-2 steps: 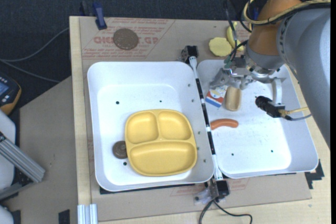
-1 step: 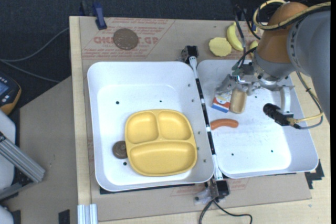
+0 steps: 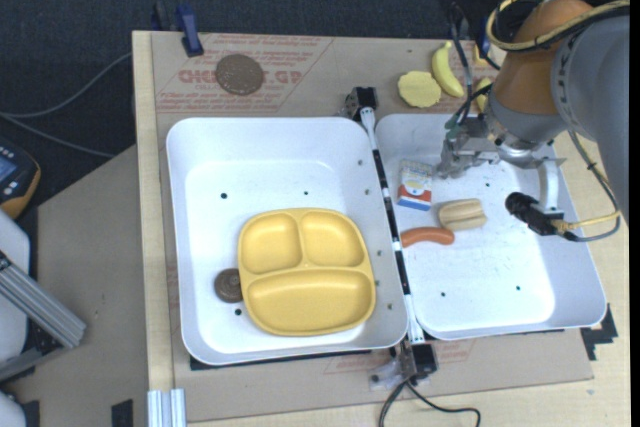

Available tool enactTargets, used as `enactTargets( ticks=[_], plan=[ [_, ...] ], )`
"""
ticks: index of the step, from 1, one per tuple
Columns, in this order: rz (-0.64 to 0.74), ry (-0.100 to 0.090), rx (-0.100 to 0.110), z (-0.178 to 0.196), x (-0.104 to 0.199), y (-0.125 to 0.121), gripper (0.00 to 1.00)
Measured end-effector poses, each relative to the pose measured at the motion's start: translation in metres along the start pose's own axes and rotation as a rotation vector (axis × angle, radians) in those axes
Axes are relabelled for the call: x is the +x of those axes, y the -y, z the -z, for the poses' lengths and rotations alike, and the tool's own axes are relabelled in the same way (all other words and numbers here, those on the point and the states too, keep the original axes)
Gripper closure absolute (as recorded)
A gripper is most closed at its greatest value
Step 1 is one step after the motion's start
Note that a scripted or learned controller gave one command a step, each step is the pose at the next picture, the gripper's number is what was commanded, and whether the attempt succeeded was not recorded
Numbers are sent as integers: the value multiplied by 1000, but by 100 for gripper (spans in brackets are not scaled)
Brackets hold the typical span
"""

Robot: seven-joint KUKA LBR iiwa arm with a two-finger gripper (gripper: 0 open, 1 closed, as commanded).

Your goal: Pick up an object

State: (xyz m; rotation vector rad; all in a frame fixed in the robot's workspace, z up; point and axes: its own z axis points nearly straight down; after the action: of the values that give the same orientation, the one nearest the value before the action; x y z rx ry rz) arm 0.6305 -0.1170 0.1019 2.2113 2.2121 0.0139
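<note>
gripper [image 3: 452, 158]: low in the right bin [image 3: 500, 300], cannot tell if open or holding anything | small carton [image 3: 415, 189]: just below-left of it, boxy, white with red and blue | bread roll [image 3: 461, 213]: below it, tan, smooth, lying sideways | sausage [image 3: 427, 237]: further below, long, orange-red, shiny, also lying sideways

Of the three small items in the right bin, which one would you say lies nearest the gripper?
The small carton, just below the gripper; the bun and sausage lie farther.
</note>
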Motion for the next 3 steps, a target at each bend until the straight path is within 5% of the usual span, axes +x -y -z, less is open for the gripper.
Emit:
enactTargets(
  ticks=[1, 2, 3],
  plan=[
    [0, 0, 2, -1, 0, 1, 0],
    [-5, -3, 3, -12, -8, 49, 0],
    [-1, -2, 4, -1, -7, 48, 100]
  ],
)
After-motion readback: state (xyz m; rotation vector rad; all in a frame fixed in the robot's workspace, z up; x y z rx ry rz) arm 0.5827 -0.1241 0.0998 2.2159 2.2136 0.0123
